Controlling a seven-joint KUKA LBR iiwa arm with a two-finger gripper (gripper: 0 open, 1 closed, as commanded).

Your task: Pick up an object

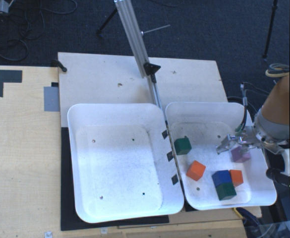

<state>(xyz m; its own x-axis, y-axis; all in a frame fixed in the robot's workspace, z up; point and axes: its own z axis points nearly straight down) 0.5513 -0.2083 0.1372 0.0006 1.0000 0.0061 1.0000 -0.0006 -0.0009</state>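
Gripper beside purple block; orange cube apart.

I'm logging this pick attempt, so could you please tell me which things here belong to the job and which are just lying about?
Belong to the job:
gripper
purple block
green block
orange block
blue block
dark green block
small orange block
right bin

Lying about:
left bin
aluminium bar
floor cables

Two white bins; inside the right one, dark green block, orange block, blue block, second green block, smaller orange block, pale purple block.
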